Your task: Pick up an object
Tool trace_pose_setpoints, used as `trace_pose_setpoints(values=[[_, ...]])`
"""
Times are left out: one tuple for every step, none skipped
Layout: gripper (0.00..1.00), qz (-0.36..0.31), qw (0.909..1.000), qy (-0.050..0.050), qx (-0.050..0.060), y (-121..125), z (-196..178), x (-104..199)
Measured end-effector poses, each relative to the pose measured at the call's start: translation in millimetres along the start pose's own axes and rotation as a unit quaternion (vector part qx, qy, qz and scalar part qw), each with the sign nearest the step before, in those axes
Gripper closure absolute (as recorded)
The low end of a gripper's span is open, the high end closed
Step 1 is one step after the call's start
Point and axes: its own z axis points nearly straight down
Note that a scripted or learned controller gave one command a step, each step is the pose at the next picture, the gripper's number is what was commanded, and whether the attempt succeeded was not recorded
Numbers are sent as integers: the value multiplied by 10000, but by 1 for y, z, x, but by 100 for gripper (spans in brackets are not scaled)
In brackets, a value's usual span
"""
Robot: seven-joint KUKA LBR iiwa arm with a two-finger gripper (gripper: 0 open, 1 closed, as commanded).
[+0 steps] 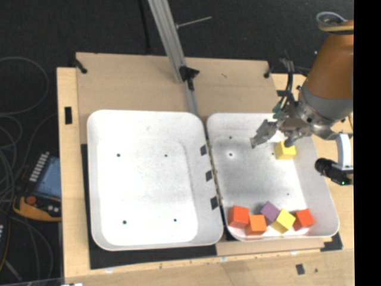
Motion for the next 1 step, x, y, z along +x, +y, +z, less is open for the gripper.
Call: trace_pose_setpoints(values=[[0,10,10000,-20,4,-6,-11,-75]])
